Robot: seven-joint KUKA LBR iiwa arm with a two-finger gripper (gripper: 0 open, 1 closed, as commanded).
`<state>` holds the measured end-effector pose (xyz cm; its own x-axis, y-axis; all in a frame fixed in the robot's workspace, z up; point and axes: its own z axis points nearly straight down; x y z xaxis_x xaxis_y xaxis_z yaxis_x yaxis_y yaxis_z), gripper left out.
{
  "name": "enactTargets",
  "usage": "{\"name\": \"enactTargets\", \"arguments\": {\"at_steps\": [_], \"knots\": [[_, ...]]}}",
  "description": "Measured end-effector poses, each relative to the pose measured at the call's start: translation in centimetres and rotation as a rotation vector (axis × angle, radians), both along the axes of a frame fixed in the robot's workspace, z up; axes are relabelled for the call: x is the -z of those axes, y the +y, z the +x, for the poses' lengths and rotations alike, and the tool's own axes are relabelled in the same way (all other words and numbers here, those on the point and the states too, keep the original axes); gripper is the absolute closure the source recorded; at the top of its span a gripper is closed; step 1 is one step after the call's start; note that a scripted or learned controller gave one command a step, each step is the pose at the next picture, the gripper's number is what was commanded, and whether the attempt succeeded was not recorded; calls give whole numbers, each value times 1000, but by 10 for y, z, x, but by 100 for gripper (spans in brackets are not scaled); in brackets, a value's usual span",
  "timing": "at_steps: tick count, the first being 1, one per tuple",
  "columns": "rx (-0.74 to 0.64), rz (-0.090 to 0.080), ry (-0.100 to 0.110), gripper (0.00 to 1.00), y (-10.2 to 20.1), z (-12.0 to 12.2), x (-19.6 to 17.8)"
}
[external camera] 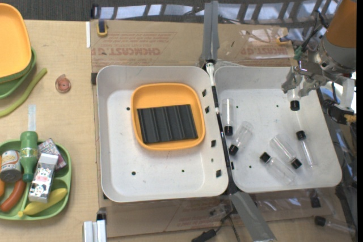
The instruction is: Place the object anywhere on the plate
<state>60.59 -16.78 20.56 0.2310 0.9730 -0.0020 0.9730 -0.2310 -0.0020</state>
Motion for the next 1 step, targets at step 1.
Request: {"name": "enactTargets", "arguments": {"at_steps": [1], "knots": [[-285, -1, -2, 100, -47, 53, -4]]}}
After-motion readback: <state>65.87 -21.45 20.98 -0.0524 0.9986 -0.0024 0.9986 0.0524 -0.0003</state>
